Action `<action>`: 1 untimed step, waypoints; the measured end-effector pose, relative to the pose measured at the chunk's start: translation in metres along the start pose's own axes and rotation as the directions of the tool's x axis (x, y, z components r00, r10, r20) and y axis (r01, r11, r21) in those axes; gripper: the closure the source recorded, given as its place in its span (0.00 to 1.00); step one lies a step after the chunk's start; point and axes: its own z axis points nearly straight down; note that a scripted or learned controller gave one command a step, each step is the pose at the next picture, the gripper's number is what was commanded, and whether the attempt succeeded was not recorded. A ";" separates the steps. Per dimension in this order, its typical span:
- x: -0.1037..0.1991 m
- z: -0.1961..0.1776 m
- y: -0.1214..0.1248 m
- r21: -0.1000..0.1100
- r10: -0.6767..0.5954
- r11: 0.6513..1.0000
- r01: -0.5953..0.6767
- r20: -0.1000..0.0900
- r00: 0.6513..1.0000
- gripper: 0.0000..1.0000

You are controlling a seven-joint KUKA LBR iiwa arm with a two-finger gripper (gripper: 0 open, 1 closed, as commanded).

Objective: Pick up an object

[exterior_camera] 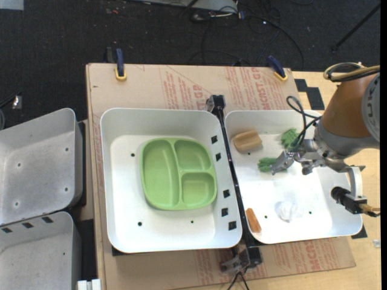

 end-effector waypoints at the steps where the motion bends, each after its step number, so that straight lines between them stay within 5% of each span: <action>1: 0.001 0.040 -0.001 0.000 0.000 1.000 0.000 0.000 1.000 0.00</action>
